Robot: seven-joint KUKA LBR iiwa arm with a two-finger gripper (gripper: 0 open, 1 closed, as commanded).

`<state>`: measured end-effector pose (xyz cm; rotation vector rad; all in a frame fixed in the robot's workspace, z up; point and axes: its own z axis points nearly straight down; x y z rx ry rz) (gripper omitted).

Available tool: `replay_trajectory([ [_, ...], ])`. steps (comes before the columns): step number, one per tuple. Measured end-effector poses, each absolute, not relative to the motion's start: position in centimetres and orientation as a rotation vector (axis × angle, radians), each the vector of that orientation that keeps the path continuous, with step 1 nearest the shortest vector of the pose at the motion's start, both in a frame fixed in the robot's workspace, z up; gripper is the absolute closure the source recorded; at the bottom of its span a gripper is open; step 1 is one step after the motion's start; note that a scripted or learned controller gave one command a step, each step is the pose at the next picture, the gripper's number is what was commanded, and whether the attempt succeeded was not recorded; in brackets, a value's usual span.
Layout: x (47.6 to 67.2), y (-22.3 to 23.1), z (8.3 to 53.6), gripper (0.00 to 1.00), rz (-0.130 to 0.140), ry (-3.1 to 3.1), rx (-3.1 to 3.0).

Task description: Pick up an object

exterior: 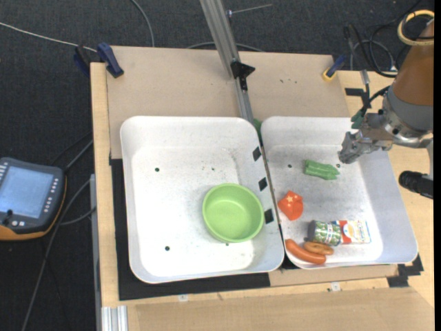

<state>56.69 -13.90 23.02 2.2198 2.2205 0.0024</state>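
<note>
What I can't make out from my feed

The grey arm with its orange band runs off the right edge, so I see just its wrist end. Whether the end effector has its tips apart or together is too small and dark to judge. The label on the small printed carton is blurred. The orange-edged handheld screen unit is cut by the left edge.

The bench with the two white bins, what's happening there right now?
A grey KUKA arm reaches in from the right, its claw hanging over the right bin just beside a green object. Nothing is visibly held. That bin also has a red pepper-like piece, a small carton and a hot dog. A green bowl sits in the left bin.
</note>
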Motion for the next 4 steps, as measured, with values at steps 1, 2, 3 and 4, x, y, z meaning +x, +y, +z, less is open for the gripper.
replay_trajectory([
  [1,55.8,-8.7,22.1,1.00,0.001,2.227,2.217],
  [2,54.0,-3.8,22.6,1.00,0.002,2.227,2.217],
  [3,53.5,1.3,23.9,1.00,0.003,2.227,2.216],
  [4,52.8,6.3,22.8,1.00,0.000,2.227,2.218],
])
